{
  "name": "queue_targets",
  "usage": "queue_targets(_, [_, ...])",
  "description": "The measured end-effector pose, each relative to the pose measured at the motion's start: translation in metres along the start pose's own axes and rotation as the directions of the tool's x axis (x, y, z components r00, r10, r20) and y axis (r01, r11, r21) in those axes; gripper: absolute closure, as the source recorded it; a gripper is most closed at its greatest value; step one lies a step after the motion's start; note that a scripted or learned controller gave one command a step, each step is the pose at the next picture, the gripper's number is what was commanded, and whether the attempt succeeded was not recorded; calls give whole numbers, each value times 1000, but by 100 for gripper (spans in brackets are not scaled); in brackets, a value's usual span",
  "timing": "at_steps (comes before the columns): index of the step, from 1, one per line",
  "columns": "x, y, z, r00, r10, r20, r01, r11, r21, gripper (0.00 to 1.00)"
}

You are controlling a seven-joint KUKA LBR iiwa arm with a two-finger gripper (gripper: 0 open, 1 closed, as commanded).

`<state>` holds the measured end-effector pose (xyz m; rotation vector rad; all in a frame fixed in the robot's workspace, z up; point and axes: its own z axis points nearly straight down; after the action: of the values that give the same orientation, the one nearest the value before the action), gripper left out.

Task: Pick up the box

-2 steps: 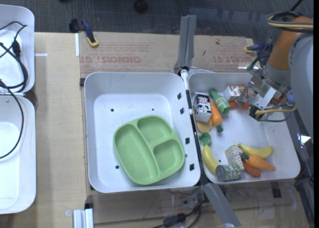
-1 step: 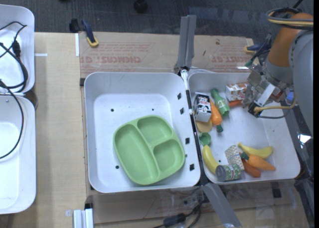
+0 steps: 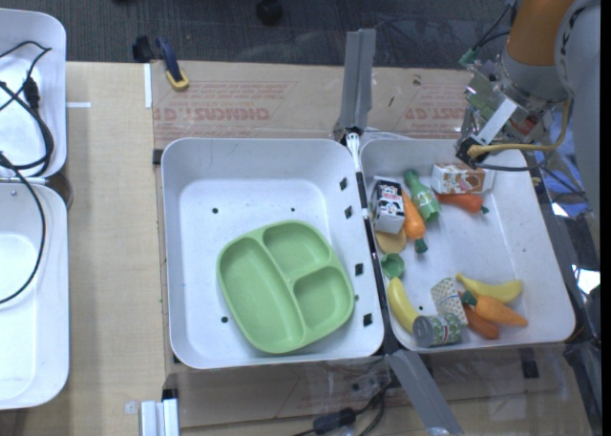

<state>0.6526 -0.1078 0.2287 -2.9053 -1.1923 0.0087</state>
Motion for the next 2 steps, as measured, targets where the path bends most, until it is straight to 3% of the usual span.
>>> queue_targets(1, [0,0,0,1000,0,0,0,1000,0,0])
queue_targets(2, [-74,-7,140,995,96,-1,-96,995,2,0])
